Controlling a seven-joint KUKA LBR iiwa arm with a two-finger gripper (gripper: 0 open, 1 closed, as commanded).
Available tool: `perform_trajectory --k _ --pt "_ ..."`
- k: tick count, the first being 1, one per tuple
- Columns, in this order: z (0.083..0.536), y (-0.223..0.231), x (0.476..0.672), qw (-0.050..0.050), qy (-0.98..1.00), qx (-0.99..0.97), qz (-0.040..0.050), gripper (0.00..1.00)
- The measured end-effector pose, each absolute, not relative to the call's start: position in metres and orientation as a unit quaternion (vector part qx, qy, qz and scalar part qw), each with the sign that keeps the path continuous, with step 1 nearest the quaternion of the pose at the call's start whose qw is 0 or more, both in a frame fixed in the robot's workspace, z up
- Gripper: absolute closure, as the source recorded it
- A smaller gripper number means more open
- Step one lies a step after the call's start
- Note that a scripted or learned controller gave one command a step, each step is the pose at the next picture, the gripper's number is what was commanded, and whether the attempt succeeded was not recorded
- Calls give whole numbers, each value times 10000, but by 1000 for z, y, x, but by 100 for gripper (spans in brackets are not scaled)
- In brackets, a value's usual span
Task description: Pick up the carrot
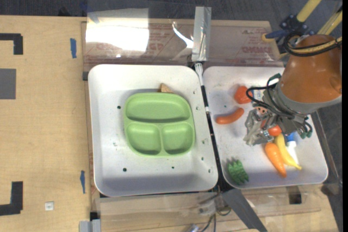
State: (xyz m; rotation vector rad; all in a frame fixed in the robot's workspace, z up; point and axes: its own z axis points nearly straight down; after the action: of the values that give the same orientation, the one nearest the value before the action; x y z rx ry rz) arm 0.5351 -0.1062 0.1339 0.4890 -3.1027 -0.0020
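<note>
Your carrot (275,158) lies in the right bin (318,176), just beside the gripper (255,129) (grip state: cannot tell). The green plate (159,123) sits in the left bin (103,133).

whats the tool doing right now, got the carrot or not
tool: over the right bin, just left of the carrot; the carrot lies on the bin floor, not held. Open or closed cannot be told.
</note>
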Motion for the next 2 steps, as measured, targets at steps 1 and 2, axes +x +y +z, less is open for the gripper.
perform_trajectory --k 1,2 --pt "130 -145 490 -12 -9643 2650 1 100" --pt "199 -73 506 -60 -9558 2939 8 100"
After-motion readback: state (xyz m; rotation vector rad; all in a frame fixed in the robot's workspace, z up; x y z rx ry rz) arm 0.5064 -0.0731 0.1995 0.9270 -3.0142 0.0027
